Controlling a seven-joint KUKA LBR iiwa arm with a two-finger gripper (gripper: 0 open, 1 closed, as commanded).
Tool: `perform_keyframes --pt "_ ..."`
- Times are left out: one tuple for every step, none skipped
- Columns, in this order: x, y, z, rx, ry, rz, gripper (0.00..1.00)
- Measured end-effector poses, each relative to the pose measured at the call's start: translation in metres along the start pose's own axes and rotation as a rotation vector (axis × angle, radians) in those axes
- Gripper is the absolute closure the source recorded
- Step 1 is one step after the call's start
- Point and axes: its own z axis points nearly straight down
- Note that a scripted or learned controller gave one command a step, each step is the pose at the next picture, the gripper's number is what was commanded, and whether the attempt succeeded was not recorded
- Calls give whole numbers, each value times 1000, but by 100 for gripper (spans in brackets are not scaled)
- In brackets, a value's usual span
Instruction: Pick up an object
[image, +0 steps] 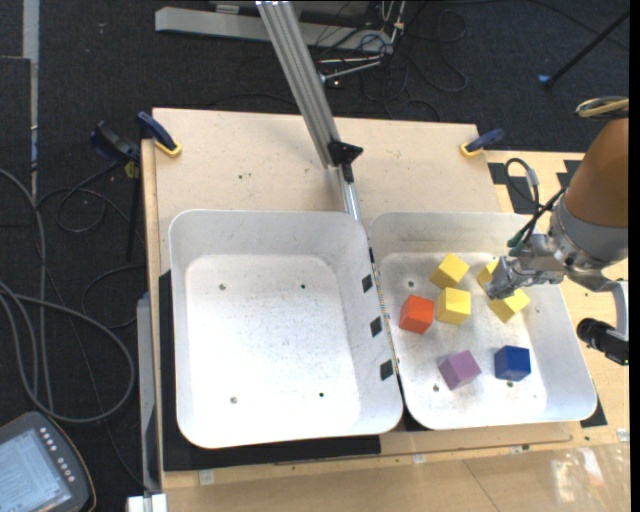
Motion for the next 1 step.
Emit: perform_keyframes --pt "5 -4 -60 0 0 -1 100"
